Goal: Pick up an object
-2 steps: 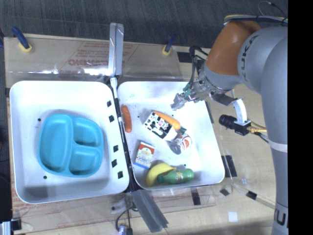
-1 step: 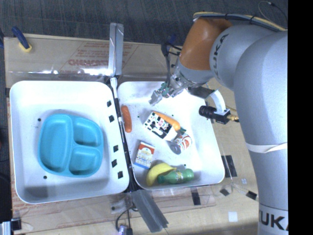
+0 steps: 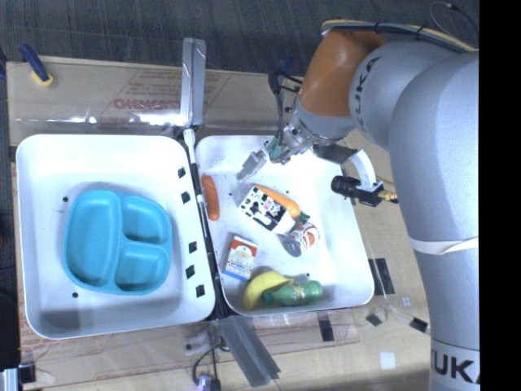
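Nearest the camera looms the grey arm [image 3: 431, 186], bulking down the right side, its orange band [image 3: 335, 76] bending toward the right bin [image 3: 346, 287]. At its end the claw [image 3: 273, 153] sits low over that bin's far edge, near the upper left part, with a grey finger [image 3: 251, 164] slanting out toward the divider. Whether the claw is wide or narrow, I cannot tell; nothing is visibly between its tips.

Candidates for picking all lie in the right bin. A hotdog [image 3: 211, 197] lies along the left wall, just below and left of the claw. A black-and-white box [image 3: 262, 207] sits mid-bin with a carrot [image 3: 283, 202] touching its upper edge, and a can [image 3: 303, 238] lies just beside them to the lower right. Further forward are a small carton [image 3: 241, 258], a banana [image 3: 262, 287] and a green bottle [image 3: 295, 292], the last two pressed together at the near wall. The left bin [image 3: 32, 218] holds a blue tray [image 3: 118, 240].

Judging from this, the step in hand is the approach: the claw is positioned over the bin but has nothing secured. The next move probably calls for choosing a target, likeliest the hotdog or the box close by, then centring over it, descending so the tips straddle it, and closing. The crowded box, carrot and can would make a clean grip harder than the lone hotdog.
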Motion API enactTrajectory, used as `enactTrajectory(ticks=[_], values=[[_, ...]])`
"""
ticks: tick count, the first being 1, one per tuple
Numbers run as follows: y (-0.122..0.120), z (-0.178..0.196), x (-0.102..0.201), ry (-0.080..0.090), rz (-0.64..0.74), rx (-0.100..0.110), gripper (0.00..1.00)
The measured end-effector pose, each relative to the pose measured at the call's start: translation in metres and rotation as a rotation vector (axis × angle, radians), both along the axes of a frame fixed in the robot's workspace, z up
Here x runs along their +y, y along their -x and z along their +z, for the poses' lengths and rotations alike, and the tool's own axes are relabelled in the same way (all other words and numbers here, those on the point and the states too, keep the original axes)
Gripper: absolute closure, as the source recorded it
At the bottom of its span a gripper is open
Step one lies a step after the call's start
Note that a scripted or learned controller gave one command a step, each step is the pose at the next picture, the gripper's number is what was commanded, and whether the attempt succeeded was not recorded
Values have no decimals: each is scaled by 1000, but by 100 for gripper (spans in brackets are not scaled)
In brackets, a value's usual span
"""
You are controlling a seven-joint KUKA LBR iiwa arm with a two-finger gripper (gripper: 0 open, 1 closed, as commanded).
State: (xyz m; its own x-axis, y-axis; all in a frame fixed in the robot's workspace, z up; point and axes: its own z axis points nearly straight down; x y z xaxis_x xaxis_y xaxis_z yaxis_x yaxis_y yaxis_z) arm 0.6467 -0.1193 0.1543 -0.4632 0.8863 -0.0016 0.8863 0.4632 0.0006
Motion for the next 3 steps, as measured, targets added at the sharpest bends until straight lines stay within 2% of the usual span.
enactTrajectory(ticks=[1, 2, 3], values=[[41, -63, -29, -1, 15, 3, 0], [39, -50, -29, 0, 20, -3, 100], [-10, 38, 83, -1, -32, 2, 100]])
